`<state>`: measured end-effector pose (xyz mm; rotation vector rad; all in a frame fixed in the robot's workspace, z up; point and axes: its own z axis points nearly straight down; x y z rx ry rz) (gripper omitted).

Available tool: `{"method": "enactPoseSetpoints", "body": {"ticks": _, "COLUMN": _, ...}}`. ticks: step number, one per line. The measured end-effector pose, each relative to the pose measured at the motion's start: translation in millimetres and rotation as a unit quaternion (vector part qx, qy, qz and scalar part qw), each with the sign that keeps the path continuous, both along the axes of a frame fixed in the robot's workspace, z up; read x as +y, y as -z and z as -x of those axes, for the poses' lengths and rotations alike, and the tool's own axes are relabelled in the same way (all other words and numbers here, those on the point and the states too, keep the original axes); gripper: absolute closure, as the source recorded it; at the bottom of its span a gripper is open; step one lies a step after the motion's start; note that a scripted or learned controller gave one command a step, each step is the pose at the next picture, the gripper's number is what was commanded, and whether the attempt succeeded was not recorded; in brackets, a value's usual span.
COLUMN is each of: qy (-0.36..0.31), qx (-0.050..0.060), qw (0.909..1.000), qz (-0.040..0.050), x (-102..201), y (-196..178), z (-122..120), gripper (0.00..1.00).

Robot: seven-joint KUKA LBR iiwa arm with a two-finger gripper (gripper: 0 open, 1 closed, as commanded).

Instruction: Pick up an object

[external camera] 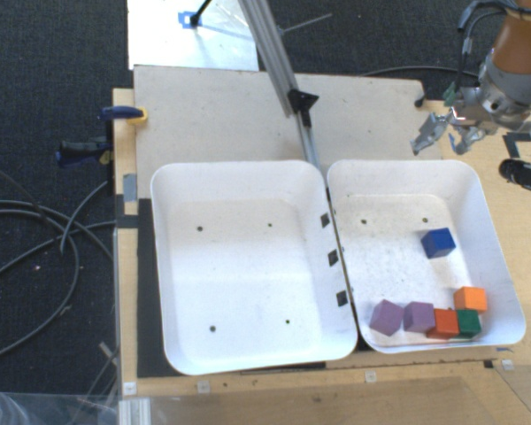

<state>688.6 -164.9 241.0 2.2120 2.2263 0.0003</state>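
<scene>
Camera view: blue cube (438, 242) in right bin (491, 204), pincer (450, 135) spread, ungrasping.

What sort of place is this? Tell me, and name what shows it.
Most likely a robotics lab test bench. A grey arm with an orange band carries a pincer above two shallow white bins, coloured blocks such as a blue cube lie in one, and loose cables trail over dark carpet.

A blue clamp (84, 151) and a yellow-tipped clamp (124, 113) grip the bench's left edge, beside loose black cables (35, 228).
</scene>
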Motion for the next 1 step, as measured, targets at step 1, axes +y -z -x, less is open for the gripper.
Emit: {"method": "enactPoseSetpoints", "body": {"ticks": 1, "qy": 0.003, "qx": 0.006, "qw": 1.0000, "qz": -0.0013, "x": -21.9, "y": 145.5, "z": -0.4, "gripper": 0.00}}
